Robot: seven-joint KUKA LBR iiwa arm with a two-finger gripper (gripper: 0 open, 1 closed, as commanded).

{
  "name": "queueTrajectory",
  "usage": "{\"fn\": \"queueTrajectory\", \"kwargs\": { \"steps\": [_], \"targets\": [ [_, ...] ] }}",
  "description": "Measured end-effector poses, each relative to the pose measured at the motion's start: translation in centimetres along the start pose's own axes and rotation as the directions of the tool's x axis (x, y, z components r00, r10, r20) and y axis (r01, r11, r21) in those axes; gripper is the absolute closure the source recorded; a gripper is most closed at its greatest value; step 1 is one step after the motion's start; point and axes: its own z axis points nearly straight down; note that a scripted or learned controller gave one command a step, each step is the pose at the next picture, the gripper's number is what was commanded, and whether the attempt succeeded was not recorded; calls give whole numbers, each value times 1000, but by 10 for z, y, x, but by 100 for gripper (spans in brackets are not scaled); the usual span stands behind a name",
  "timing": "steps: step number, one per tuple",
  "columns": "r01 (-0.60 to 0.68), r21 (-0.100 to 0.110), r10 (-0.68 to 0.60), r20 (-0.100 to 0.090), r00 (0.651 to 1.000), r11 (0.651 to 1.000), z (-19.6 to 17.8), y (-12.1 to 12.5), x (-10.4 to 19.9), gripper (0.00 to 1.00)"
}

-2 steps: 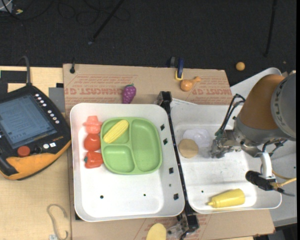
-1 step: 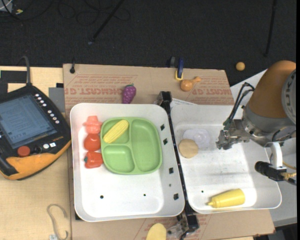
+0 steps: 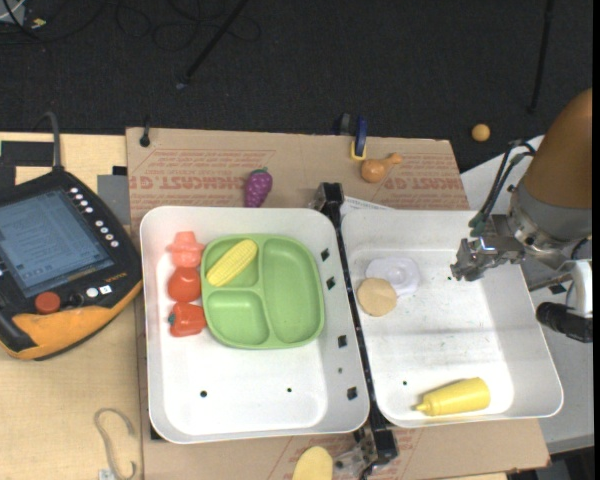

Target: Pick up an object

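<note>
A: What does the bench look like?

B: A wooden bench with a brown cardboard sheet [image 3: 210,163] under two bins. Take the green divided plastic tray [image 3: 265,313] as the landmark: it lies in the left white bin [image 3: 240,408] with a yellow toy corn cob [image 3: 229,261] in its top-left compartment.

A: And left of the tray?

B: Three red-orange toy pieces [image 3: 184,284] just beside its left edge; farther left, a grey and orange handheld control pendant [image 3: 50,258].

A: To its right?

B: The right white bin [image 3: 500,358] holds a round tan puck [image 3: 377,296] near the tray and a yellow plastic squeeze bottle [image 3: 455,397] lower right. The dark two-finger gripper [image 3: 472,258] hangs over that bin's upper right; whether it is apart or together I cannot tell.
</note>
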Motion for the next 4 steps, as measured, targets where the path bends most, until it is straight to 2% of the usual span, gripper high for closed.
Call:
{"fn": "queueTrajectory", "kwargs": {
  "steps": [1,2,3,4],
  "targets": [
    [0,4,0,-1,1000,1000,-18,0,-2,100],
    [3,8,-3,-3,1000,1000,-9,-4,49,100],
    [4,5,-4,-3,1000,1000,-9,10,106,100],
    [3,8,-3,-3,1000,1000,-3,9,155,100]
  ]
}}
